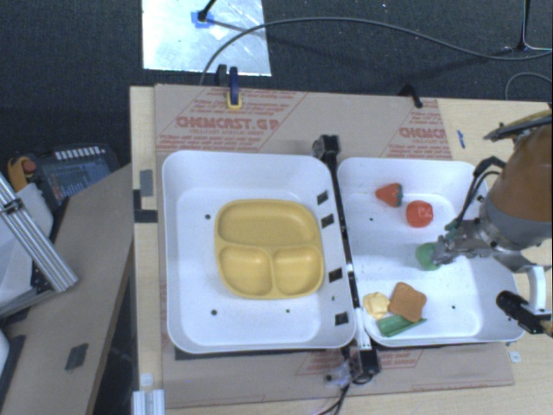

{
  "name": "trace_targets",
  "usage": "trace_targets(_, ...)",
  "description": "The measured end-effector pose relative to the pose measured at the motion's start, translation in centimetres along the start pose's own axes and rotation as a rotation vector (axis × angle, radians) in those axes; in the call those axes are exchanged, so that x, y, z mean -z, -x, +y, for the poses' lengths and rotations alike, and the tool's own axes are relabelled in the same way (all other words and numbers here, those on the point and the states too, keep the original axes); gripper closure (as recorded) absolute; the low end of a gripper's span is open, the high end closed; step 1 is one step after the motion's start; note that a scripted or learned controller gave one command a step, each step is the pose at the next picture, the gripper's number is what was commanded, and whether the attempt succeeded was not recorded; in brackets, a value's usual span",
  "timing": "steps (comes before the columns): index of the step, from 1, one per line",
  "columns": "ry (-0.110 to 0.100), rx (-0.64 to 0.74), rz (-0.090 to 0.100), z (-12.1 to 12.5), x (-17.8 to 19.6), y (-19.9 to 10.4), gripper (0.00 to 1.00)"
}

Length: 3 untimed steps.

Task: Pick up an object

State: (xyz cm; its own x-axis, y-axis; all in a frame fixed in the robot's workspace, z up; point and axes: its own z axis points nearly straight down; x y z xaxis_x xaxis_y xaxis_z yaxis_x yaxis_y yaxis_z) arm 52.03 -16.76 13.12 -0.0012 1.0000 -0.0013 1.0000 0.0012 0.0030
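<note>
The robot's job is to pick up one thing, and from what shows here that job looks just started, not done.

The gripper (442,251) is down low inside the right bin (467,173). It is right at a small green object (426,255), and it seems to touch it or be just beside it. The green thing is partly hidden by the gripper, so I cannot tell what it is.

I cannot tell if the fingers are open or closed, because they are too small and dark to see well. I also cannot tell if the green thing is between them. So nothing is lifted yet, as far as I can see. The green thing looks like it sits on the bin floor.

Other things lie in the same bin. A red strawberry toy (390,194) and a red round toy (419,213) sit near the back. A brown toast piece (407,301), a yellow piece (376,304) and a green flat piece (396,324) lie together near the front.

The left bin (186,232) holds a yellow tray (266,247).

What is left, I think: close on the green thing and lift it up
</note>
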Motion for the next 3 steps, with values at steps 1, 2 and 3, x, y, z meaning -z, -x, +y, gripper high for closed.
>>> trace_targets(1, 0.002, 0.002, 0.0, -0.2, 4.3, 0.0, 1.0)
trace_targets(2, 0.004, 0.004, -0.001, 0.2, 10.2, -0.9, 1.0)
trace_targets(3, 0.006, 0.004, -0.001, 0.7, 16.6, -0.7, 1.0)
